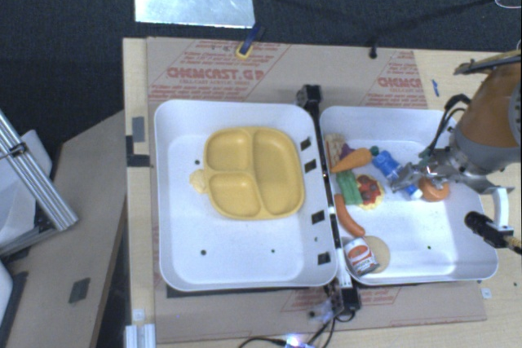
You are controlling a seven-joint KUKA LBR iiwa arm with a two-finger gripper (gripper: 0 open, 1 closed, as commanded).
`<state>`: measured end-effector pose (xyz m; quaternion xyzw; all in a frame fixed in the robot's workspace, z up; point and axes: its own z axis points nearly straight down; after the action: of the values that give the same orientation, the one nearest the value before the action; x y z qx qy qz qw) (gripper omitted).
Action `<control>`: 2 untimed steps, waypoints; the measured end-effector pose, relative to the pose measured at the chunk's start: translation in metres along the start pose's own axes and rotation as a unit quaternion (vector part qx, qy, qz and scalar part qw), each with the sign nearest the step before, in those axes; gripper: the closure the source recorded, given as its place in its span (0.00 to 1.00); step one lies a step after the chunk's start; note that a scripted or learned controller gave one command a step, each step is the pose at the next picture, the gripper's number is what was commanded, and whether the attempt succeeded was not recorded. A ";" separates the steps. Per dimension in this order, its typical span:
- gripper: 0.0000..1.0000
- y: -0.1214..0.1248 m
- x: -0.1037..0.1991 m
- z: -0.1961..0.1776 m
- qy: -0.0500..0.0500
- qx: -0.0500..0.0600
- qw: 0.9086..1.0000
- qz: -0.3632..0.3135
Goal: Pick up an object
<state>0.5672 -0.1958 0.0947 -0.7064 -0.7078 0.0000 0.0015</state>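
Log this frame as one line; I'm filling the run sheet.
arm: over right bin | gripper: low by blue item and orange item | grasp: unclear | left bin: yellow divided plate

I see my arm as a rounded grey body with a broad orange band, black cables looping beside it, and a metallic grey hand.

Two shallow white bins sit side by side on the bench. The left bin holds a yellow three-compartment plastic plate near its middle. In the right bin, along the left wall, lie an orange toy carrot, a green block and a toy sausage, with a small round tin in the near left corner. The gripper sits over the bin's middle, beside a blue bottle.
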 end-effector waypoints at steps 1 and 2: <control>0.00 0.003 0.001 0.005 0.001 -0.003 1.000 0.000; 1.00 0.005 -0.003 -0.007 -0.005 -0.009 1.000 0.001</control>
<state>0.5722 -0.1989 0.1019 -0.7068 -0.7074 -0.0027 -0.0087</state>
